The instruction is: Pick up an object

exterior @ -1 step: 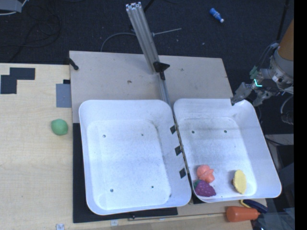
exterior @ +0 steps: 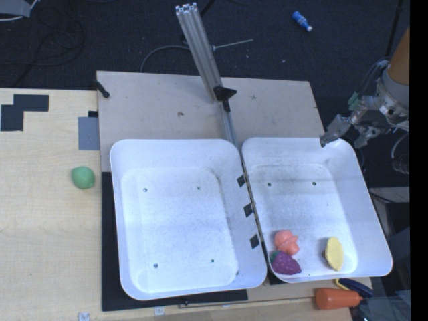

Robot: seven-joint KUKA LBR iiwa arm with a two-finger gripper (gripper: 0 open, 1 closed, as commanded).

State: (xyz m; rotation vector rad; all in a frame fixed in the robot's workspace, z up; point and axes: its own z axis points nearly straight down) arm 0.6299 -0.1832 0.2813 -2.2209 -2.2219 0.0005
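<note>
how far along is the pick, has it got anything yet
Nothing looks done yet. The gripper sits at the far right corner of the right bin, apart from the toys. The orange toy, purple grapes and yellow piece lie along the bin's near edge. Reaching one, grasping and lifting are all left.

Grey arm (exterior: 391, 95), orange band at top, dark cables, metal hand (exterior: 338, 131).
</note>
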